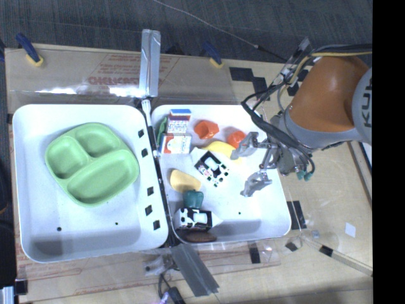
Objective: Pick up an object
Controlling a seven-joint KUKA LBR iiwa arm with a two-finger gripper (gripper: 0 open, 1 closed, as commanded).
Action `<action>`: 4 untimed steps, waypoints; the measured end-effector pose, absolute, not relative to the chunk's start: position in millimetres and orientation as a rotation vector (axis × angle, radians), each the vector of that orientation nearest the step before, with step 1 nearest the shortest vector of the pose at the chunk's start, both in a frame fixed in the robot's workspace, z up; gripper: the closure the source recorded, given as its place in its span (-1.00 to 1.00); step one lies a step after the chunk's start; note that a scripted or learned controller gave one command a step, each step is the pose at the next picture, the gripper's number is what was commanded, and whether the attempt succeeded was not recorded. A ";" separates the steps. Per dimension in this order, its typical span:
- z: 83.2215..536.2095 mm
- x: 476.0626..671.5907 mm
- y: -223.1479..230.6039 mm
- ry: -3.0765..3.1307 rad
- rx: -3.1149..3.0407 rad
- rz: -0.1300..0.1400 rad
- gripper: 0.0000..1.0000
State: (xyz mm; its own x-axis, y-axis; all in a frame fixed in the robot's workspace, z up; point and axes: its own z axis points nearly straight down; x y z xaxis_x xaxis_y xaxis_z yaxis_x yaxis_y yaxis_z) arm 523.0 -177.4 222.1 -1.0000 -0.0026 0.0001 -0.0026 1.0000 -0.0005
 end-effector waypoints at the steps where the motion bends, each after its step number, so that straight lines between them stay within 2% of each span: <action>1: 115.8 564.7 -167.1 -3.159 -0.264 0.011 -1.00; 2: 109.2 592.0 -111.3 -3.136 -0.531 0.006 -1.00; 3: 111.2 575.8 -100.4 -3.115 -0.705 -0.002 -1.00; 4: 104.5 627.3 -137.6 -3.043 -0.804 0.000 -1.00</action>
State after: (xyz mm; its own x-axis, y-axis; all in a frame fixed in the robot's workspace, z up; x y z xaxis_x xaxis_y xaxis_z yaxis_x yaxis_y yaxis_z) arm 627.3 -137.6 104.5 -0.8695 0.4939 -0.0053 0.4939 0.8695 0.0013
